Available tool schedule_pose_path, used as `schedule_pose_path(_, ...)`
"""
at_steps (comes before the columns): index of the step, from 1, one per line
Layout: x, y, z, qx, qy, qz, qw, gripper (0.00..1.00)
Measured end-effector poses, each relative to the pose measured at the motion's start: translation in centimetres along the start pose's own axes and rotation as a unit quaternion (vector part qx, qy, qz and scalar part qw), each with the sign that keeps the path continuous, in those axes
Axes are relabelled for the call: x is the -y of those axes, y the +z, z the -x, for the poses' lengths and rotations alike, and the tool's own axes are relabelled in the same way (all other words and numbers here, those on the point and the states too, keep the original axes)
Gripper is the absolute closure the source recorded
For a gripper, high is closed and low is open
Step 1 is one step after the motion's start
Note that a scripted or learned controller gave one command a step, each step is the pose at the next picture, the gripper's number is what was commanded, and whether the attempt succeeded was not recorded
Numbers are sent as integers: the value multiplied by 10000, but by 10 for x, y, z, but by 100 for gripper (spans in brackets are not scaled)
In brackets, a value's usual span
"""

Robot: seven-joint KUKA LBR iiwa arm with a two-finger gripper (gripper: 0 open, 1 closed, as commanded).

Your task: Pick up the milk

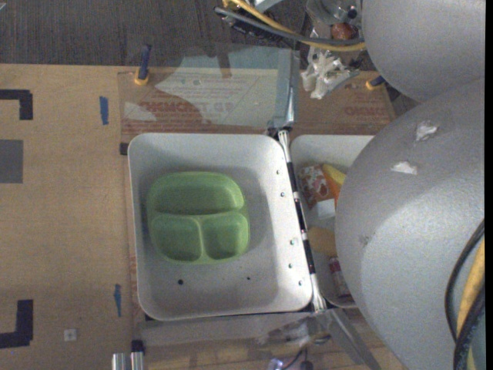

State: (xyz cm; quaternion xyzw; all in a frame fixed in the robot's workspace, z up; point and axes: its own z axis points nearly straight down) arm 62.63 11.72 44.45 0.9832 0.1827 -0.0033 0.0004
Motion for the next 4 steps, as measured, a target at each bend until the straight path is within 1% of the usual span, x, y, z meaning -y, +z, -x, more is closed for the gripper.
schedule_pose_path(1,51,104,-42,-7,-586,-3,9983,100)
schedule_pose_path(2,9,10,-21,-39,202,4,9998,100)
schedule_pose_path(3,47,9,-53,-46,846,2,9964,100)
schedule_pose_path(4,93,38,-56,-32,699,-4,9976,100)
